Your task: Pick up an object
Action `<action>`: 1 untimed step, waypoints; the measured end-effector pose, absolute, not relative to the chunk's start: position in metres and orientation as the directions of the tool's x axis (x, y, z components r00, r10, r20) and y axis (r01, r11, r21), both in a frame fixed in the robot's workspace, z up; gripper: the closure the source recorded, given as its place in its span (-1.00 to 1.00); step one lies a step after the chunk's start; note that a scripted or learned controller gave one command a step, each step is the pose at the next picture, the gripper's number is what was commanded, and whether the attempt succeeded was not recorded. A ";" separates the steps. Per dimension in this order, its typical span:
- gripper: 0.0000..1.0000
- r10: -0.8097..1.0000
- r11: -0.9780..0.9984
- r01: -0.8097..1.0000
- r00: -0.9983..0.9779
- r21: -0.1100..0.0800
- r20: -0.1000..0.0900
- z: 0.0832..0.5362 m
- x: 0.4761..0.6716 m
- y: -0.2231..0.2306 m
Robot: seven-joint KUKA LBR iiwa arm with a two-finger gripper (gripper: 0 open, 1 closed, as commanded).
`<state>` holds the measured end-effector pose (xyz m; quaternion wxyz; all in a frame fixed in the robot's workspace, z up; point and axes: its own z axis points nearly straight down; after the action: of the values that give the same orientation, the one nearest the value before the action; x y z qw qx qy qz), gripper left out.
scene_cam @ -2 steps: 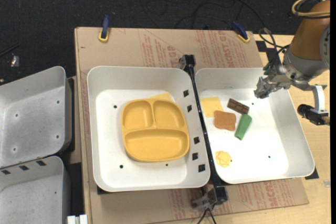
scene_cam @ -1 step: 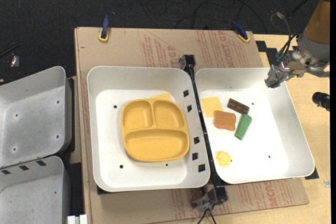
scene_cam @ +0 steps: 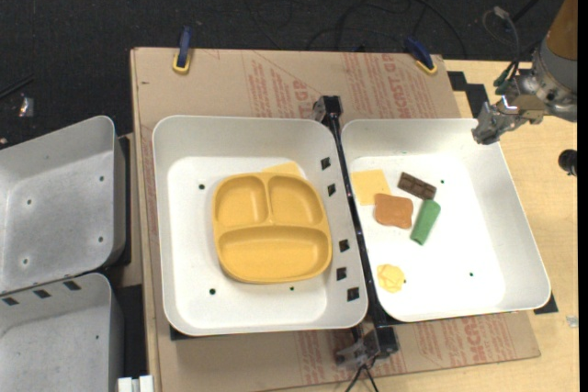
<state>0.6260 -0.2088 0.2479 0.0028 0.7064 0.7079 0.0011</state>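
Observation:
The right bin (scene_cam: 514, 271) holds several small items. A pale yellow flat square (scene_cam: 370, 185) lies near its left wall. Close by are a dark brown bar (scene_cam: 416, 186), an orange-brown slab (scene_cam: 393, 211) and a green cylinder (scene_cam: 424, 221). A small yellow lump (scene_cam: 390, 276) lies nearer the front. My gripper (scene_cam: 490, 126) hangs over the right bin's far right corner, well apart from all of these items, and nothing is seen in it.
The left bin (scene_cam: 184, 289) carries a yellow divided tray (scene_cam: 273, 228). A black divider (scene_cam: 344, 216) runs between the two bins. Grey metal trays (scene_cam: 55, 197) sit off the bench at the left. Cables lie on the dark floor behind.

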 end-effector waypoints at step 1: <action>1.00 1.000 0.007 1.000 -0.007 -0.001 0.002 0.249 0.608 -0.154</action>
<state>0.6078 -0.1539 0.2487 -0.0007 0.7048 0.7094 0.0003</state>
